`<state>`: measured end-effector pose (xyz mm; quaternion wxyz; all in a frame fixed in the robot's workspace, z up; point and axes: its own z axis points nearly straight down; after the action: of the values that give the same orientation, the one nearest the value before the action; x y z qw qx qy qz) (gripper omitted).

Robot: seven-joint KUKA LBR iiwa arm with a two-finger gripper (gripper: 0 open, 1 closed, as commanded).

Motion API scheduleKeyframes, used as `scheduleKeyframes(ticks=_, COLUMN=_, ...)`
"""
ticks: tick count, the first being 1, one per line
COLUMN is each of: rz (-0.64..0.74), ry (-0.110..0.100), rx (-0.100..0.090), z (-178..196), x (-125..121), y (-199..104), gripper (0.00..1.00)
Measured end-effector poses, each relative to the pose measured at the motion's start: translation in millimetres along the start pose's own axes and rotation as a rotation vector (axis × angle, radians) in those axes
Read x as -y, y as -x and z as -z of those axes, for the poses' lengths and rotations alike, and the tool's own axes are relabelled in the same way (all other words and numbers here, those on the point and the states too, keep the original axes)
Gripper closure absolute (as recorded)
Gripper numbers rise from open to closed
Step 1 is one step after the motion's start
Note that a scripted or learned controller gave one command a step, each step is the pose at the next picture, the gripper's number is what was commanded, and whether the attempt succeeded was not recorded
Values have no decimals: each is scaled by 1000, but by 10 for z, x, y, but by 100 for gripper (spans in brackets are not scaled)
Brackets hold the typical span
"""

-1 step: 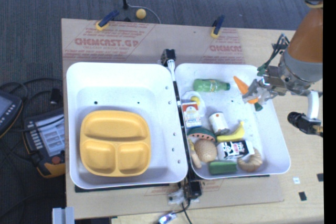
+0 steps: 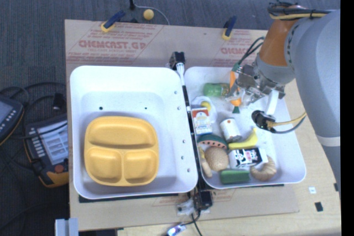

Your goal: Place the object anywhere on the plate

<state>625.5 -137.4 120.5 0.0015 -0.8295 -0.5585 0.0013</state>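
Note:
The yellow divided plate [image 2: 121,149] lies in the left white bin [image 2: 110,83], toward its front, with nothing on it. My gripper [image 2: 244,87] hangs low over the back of the right bin [image 2: 293,166], well to the right of the plate. A small orange piece [image 2: 236,101] sits just beneath it and a green packet [image 2: 215,89] lies just to its left. The wrist hides whatever is right at the gripper's tip.
The right bin is crowded: a red-and-white carton [image 2: 201,119], a white can [image 2: 229,129], a yellow banana [image 2: 244,142], a black-and-white carton [image 2: 245,157], a tan bun [image 2: 217,158], a green block [image 2: 234,176]. A black cable loop [image 2: 260,118] hangs beside the wrist.

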Motion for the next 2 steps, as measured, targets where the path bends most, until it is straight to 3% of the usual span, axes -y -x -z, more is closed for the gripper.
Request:
scheduleKeyframes(ticks=1, rz=-77, ry=1, rx=0, z=799, x=596, y=-843, gripper=100)
scheduleKeyframes(ticks=2, rz=-33, ry=0, rx=1, z=906, x=1058, y=-1478, gripper=100)
